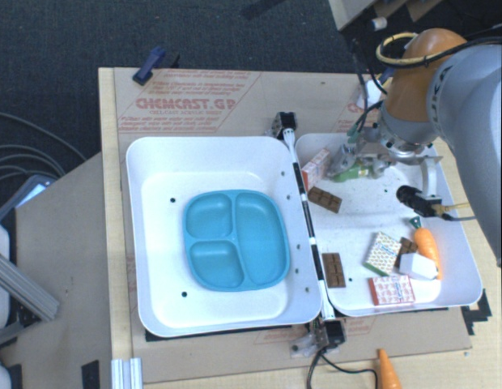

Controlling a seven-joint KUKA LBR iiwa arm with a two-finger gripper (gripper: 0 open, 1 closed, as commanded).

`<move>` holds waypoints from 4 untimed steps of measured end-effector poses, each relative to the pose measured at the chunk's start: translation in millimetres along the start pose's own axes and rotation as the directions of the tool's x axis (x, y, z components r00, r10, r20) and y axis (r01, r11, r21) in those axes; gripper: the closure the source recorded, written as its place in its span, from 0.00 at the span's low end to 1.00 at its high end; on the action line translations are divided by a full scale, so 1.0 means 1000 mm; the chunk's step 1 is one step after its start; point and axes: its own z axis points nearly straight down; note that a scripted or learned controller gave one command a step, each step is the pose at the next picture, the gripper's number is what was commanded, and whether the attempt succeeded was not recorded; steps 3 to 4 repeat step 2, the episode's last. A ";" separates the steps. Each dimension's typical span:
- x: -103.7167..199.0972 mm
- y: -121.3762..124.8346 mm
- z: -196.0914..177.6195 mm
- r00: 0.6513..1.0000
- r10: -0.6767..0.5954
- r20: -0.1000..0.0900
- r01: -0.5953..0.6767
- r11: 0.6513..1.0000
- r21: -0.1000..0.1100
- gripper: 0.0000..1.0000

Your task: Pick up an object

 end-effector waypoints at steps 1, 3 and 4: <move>0.000 -0.001 -0.009 1.000 0.002 -0.001 -0.002 1.000 0.003 1.00; 0.049 -0.064 -0.100 1.000 -0.001 -0.003 0.001 1.000 -0.011 1.00; 0.049 -0.064 -0.100 1.000 -0.001 -0.003 0.001 1.000 -0.011 1.00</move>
